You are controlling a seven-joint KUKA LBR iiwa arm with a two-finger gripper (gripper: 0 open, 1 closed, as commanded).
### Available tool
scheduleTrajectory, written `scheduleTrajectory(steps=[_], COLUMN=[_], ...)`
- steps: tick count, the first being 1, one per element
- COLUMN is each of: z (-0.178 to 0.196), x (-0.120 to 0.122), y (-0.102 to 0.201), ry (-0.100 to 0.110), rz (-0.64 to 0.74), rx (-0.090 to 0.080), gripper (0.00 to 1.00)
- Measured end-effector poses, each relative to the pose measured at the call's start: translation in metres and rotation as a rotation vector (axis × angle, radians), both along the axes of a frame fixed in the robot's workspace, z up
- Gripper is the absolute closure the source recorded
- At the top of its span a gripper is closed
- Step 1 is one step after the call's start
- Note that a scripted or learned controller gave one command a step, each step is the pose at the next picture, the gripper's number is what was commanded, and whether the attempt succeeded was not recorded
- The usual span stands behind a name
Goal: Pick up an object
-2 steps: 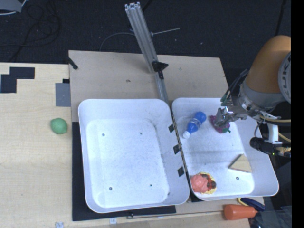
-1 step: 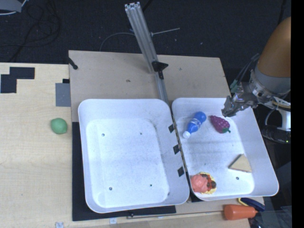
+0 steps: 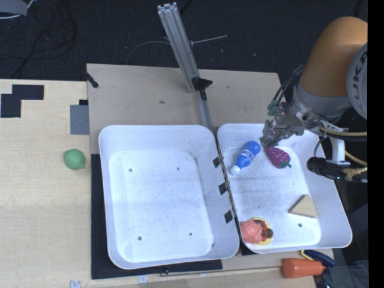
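Hovering over the right bin (image 3: 336,233), gripper (image 3: 271,138) grip state unclear, knobbly purple fruit (image 3: 278,156) just beside it, glossy blue bottle (image 3: 246,156) near.

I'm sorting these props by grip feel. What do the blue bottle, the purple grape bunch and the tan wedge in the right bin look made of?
Blue bottle: likely smooth plastic, with a white cap and a slight sheen. Purple grape bunch: probably moulded plastic or rubber, bumpy and evenly coloured. Tan wedge: matte, flat-faced, perhaps wood or foam; the view cannot tell which.
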State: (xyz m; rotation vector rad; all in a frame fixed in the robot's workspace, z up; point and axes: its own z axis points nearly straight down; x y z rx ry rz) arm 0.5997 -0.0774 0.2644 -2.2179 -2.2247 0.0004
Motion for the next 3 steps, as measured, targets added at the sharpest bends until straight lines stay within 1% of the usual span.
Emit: scheduleTrajectory(steps=[1, 2, 3], z=[0.000, -0.007, -0.023], x=[0.014, 0.031, 0.027], y=[0.048, 0.101, 0.145], ry=[0.000, 0.000, 0.001], rz=[0.000, 0.000, -0.001], rx=[0.000, 0.001, 0.000], gripper=[1.00, 1.00, 1.00])
